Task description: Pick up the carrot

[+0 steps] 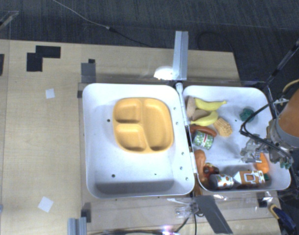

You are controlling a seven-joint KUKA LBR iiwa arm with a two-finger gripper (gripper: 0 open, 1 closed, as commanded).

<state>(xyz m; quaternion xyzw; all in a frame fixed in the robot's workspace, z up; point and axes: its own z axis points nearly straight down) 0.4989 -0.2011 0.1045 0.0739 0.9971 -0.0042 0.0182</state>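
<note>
At the near wall of the right bin (pixel 282 182) lay a bottle (pixel 240 179) on its side. My claw (pixel 257 156) hung just above it, at 4 o'clock in that bin, with the carrot (pixel 261 163) at its tips — whether clenched on it or merely touching, I could not tell. Farther off, at 12 o'clock, lay two bananas (pixel 208 110). The left bin (pixel 98 146) carried a yellow divided tray (pixel 141 124) — at its centre.
</note>
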